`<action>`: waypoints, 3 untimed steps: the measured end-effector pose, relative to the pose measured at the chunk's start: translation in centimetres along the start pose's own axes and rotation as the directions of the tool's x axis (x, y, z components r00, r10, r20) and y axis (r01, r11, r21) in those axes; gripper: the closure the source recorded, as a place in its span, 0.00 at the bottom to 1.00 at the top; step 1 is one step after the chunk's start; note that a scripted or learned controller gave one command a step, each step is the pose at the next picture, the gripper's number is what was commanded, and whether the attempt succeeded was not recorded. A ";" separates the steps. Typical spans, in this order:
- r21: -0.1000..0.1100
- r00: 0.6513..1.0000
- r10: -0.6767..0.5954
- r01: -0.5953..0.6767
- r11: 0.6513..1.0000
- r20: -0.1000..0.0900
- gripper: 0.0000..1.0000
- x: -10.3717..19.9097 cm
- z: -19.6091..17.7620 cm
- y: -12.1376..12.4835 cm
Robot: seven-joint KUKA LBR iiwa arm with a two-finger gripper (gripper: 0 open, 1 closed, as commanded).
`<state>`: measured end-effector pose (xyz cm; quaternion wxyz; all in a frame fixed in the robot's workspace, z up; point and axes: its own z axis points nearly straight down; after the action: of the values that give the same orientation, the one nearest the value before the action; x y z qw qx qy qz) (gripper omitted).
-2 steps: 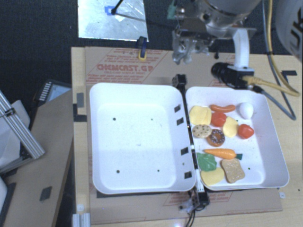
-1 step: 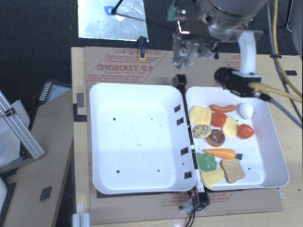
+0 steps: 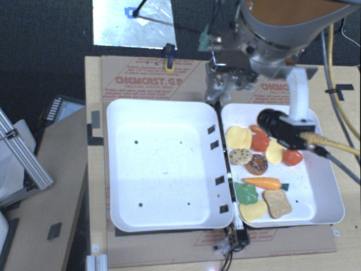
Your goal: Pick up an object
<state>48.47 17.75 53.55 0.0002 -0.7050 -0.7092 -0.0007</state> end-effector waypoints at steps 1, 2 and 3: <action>-0.001 1.000 0.001 -0.001 1.000 0.000 1.00 -0.1 0.0 0.2; 0.000 1.000 0.001 -0.001 1.000 0.000 1.00 0.0 0.1 0.2; -0.001 1.000 0.000 0.000 1.000 0.000 1.00 0.2 0.0 0.2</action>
<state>48.64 17.91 53.51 -0.0002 -0.7051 -0.7091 -0.0009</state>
